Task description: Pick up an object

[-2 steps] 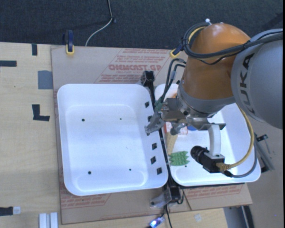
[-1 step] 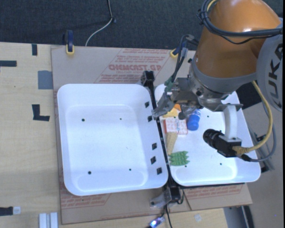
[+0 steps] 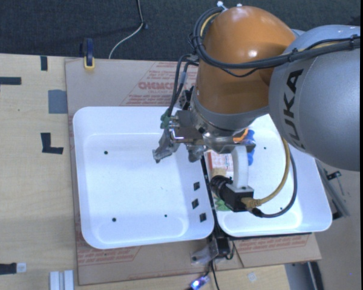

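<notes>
My hand (image 3: 179,152) hangs over the left bin (image 3: 109,180), above the bare white floor near that bin's right wall, close to the line where the two bins meet. My fingers (image 3: 162,152) stand spread apart and grip nothing. One grey tip points down and to the left over the bin floor, and the other sits darker beside the dividing wall.

The things to pick lie in the right bin (image 3: 302,204), and my own wrist covers most of them. A red-and-white packet (image 3: 219,161) shows just under the wrist, next to the wall shared with the left bin. A blue thing (image 3: 249,141) peeks out a little further back and to the right of it. A small green thing (image 3: 221,206) lies nearer the front edge, also against the shared wall. I cannot tell what any of the three is, as too little of each shows. All three lie apart from my fingers.

My arm (image 3: 248,47) — its orange band broad at the top of the view — reaches in from the right across the right bin. Both bins rest on a cardboard sheet (image 3: 127,83) printed in red, and that sheet lies on the wooden surface (image 3: 24,180), which carries black tape marks. A blue-and-yellow clamp (image 3: 88,54) grips the far edge of the surface.
</notes>
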You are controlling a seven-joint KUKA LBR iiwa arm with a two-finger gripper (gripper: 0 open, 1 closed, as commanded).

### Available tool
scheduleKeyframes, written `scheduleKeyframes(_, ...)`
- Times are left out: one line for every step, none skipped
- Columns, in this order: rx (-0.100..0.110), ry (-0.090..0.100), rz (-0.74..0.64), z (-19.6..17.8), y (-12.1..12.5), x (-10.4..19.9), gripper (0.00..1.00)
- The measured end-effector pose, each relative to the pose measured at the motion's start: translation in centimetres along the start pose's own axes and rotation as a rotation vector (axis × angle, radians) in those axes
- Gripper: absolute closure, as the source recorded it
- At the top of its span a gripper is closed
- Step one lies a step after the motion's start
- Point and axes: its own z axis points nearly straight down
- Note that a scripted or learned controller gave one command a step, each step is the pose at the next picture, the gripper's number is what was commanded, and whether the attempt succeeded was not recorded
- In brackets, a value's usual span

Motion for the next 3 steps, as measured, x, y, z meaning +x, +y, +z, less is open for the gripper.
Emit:
scheduleKeyframes(-0.002, -0.001, 0.002, 1.4, 0.1, 5.2, 1.0)
scheduleKeyframes(-0.005, -0.001, 0.009, 0.1, 0.1, 2.0, 1.0)
scheduleKeyframes(-0.008, 0.0, 0.01, -3.9, 0.1, -1.3, 1.0)
